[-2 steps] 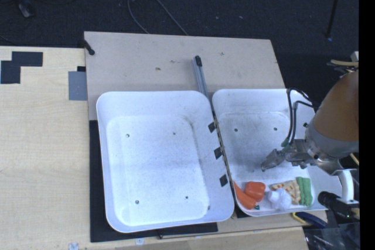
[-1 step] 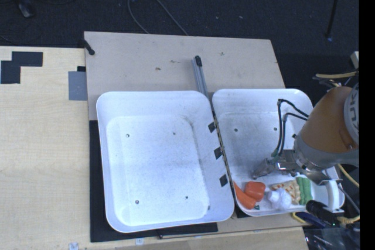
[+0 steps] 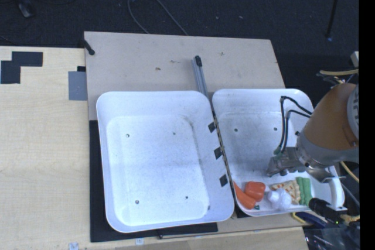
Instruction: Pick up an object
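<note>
A cluster of small objects [image 3: 275,191] is seen in the right bin's [image 3: 252,114] near corner. The claw [image 3: 282,164] is poised just above; its state cannot be told. One outlying piece should be targeted squarely.

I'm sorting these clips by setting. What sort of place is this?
Most likely a robotics lab workbench set up for grasping trials. Two shallow white bins, the left bin and the right bin, sit side by side on a board; a grey and orange arm reaches in, and cables trail over the dark floor.
</note>
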